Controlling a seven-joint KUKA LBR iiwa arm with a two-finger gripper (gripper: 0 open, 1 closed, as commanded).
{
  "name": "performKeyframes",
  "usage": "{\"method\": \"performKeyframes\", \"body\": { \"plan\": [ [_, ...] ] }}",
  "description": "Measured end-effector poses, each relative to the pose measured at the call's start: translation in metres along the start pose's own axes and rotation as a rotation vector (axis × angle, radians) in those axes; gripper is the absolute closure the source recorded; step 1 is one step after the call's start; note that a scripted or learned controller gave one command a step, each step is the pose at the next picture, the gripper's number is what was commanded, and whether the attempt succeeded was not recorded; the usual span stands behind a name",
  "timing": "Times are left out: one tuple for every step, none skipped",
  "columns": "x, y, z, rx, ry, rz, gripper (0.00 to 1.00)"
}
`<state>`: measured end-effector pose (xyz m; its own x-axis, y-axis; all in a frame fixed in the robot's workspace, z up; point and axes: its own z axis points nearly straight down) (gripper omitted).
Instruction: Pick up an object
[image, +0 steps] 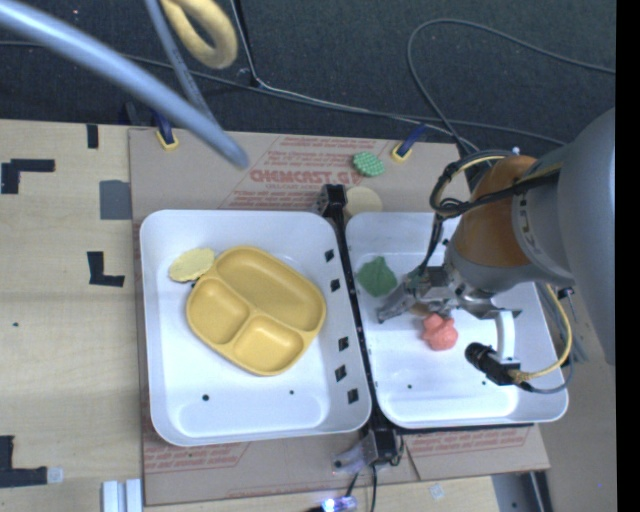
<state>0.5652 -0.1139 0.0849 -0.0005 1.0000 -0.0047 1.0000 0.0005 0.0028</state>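
A dark floor crossed by black cables lies behind a pale wooden table (60, 330), on which a brown cardboard sheet (290, 170) carries two shallow white bins side by side. The jaws (392, 308) of the grey arm, which has an orange band (495, 215) above the wrist, reach into the right bin (440, 405) and point toward the divider between the bins. Whether they stand apart or together cannot be told from this slant, and nothing can be made out between them. Just above the jaws, near the divider, lies a green object (377, 275); whether it touches them is unclear. Just beside the jaws, on the side away from the divider and a little lower, lies a pinkish-red object (440, 333), partly under the wrist. Well apart from the jaws, across the divider, the left bin (200, 410) holds a yellow compartment tray (256, 308) set at a tilt, with a pale yellow round piece (190, 264) touching its upper left corner. A small green disc (368, 163) rests on the cardboard beyond the bins.
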Motion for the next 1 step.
{"method": "performKeyframes", "body": {
  "plan": [
    [-0.0001, 0.0021, -0.0136, -0.006, -0.001, -0.001, 1.0]
  ]
}}
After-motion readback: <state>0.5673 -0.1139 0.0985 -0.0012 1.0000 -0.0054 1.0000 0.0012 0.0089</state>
